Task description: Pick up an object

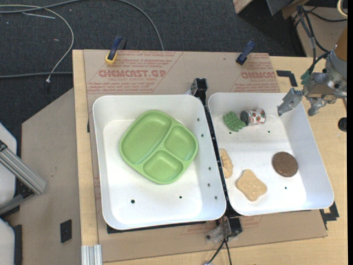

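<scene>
The right bin holds a green leafy piece, a small patterned can lying beside it, a round brown cookie, a tan biscuit and a pale tan piece at the bin's left wall. My gripper hovers over the far right corner of that bin, open, its two fingers spread with nothing between them. It stands right of the can and apart from it.
The left bin contains a green divided plate. Blue clamps pin the cardboard sheet at the back. Cables and a cardboard box lie on the dark floor beyond the bench.
</scene>
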